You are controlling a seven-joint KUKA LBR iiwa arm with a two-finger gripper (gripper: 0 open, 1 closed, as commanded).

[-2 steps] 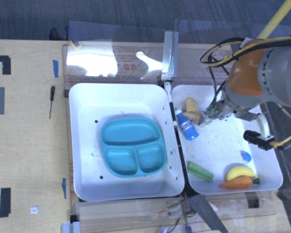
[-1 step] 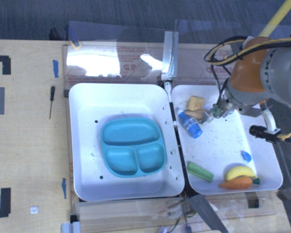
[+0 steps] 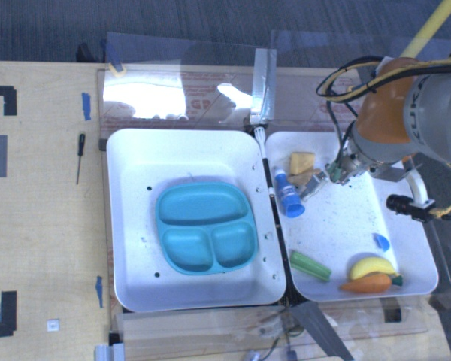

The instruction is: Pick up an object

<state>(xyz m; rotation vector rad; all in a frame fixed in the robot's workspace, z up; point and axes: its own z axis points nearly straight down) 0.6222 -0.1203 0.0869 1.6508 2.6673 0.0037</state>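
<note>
Your fingers (image 3: 313, 187) reach down into the right bin (image 3: 413, 224) from the right, their tips just beside the blue bottle (image 3: 287, 196) and below the tan block (image 3: 301, 162); you cannot tell whether they are released or clenched, and nothing shows between them. Near the front of that bin lie a green piece (image 3: 310, 265), a banana (image 3: 371, 265) and a carrot (image 3: 370, 282) touching it. The left bin (image 3: 128, 224) holds a blue tray (image 3: 205, 226).

no legible text, labels or numbers
</note>
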